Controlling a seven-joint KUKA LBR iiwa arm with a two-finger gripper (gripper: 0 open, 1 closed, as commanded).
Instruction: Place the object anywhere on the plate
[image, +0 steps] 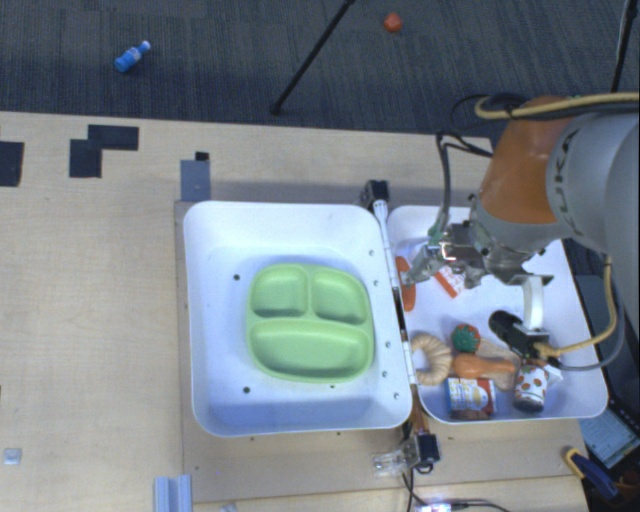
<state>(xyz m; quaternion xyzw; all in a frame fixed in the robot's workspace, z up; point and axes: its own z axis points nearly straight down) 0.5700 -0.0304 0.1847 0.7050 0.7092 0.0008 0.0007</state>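
Observation:
A green divided plate lies in the middle of the left white bin. My gripper hangs over the upper left part of the right bin, well to the right of the plate. Just below it lies a small red and white item. A thin orange-red piece rests against the right bin's left wall. Nothing lies on the plate.
Along the right bin's front sit a tan pretzel-shaped toy, a green and red ball, an orange carrot-like piece, a small can and a red and white spotted item. A raised wall divides the two bins.

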